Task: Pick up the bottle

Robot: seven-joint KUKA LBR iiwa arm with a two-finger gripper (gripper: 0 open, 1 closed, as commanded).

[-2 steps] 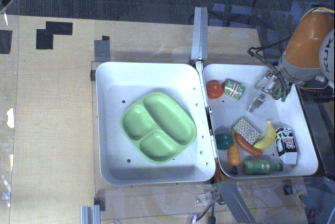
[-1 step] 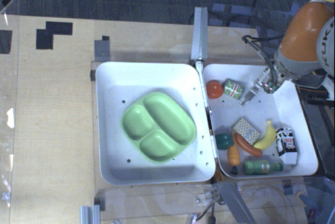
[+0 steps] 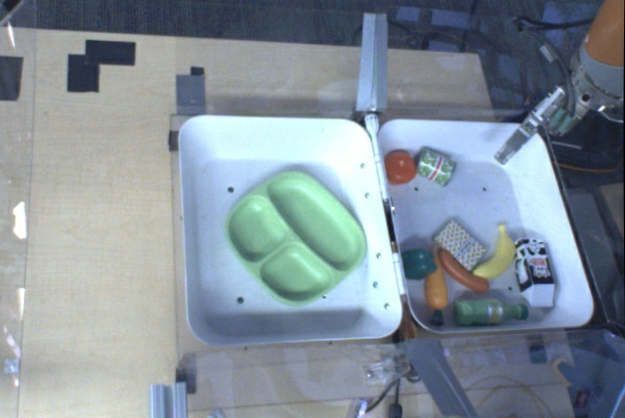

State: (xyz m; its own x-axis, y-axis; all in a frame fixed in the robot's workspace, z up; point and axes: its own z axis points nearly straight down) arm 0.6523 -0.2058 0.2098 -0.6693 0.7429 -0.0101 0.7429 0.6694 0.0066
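Right bin (image 3: pixel 547 211): green bottle (image 3: pixel 490 312)

Two bins (image 3: pixel 195 211), one bottle (image 3: pixel 488 312)

A wide, shallow white bin (image 3: pixel 210 240) on the left holds a pale green plastic plate with three compartments (image 3: pixel 296 235), lying slantwise in its middle. The white bin beside it on the right (image 3: pixel 557 211) carries a scatter of toy food. Near its back left corner a round red-orange tomato (image 3: pixel 399 166) touches a small green-labelled can (image 3: pixel 436 166) lying on its side. Further forward sit a chequered grey block (image 3: pixel 459 243), perhaps a cracker, a red sausage (image 3: pixel 461 271), a yellow banana (image 3: pixel 497 255), a small orange carrot (image 3: pixel 436 290), a dark teal lump (image 3: pixel 418 262) and a black-and-white milk carton (image 3: pixel 534 271). A grey metal rail (image 3: pixel 371 64) runs back between the bins.
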